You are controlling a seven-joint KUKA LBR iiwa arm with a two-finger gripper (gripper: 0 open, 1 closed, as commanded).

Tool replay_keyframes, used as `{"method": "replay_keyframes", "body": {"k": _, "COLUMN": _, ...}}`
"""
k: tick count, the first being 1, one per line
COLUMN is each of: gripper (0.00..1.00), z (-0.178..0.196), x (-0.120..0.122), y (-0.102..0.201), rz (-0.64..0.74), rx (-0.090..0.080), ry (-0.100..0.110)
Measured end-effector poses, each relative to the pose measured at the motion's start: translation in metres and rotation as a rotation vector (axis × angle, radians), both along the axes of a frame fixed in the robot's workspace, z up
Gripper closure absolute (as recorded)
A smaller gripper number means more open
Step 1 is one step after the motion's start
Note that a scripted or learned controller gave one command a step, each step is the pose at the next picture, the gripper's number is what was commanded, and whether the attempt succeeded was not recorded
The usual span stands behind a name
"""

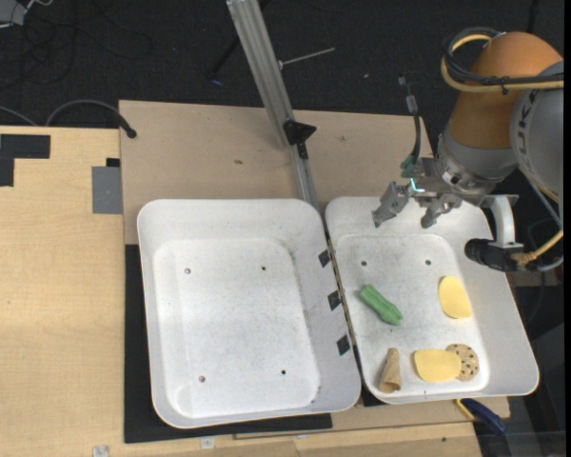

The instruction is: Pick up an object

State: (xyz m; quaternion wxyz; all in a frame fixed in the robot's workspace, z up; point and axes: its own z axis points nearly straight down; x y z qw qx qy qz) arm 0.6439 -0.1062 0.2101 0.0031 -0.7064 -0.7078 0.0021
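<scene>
Poised over the far edge of the right bin (pixel 514 350), the gripper (pixel 411 212) hangs with its two fingers spread apart and nothing between them. Its grey arm (pixel 542 131) reaches in from the right, the orange band (pixel 495 93) sitting above the wrist, which points down toward the bin. Nearer in that bin lie a green object (pixel 381 305), a yellow oval piece (pixel 454 296), a tan cone (pixel 390 370), a yellow slice (pixel 436 365) and a speckled cookie (pixel 466 360) touching it. Left of it sits the left bin (pixel 162 227).
</scene>
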Motion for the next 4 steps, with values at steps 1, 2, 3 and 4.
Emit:
{"method": "replay_keyframes", "body": {"k": 1, "gripper": 0.0, "z": 0.002, "x": 0.001, "y": 0.0, "rz": 0.001, "rx": -0.001, "ry": -0.004}}
{"method": "replay_keyframes", "body": {"k": 2, "gripper": 0.0, "z": -0.05, "x": 0.007, "y": -0.006, "rz": -0.001, "rx": -0.001, "ry": 0.0}}
{"method": "replay_keyframes", "body": {"k": 3, "gripper": 0.0, "z": -0.094, "x": 0.009, "y": -0.002, "rz": 0.001, "rx": -0.001, "ry": 0.0}}
{"method": "replay_keyframes", "body": {"k": 4, "gripper": 0.0, "z": -0.119, "x": 0.009, "y": 0.0, "rz": 0.002, "rx": -0.002, "ry": -0.005}}
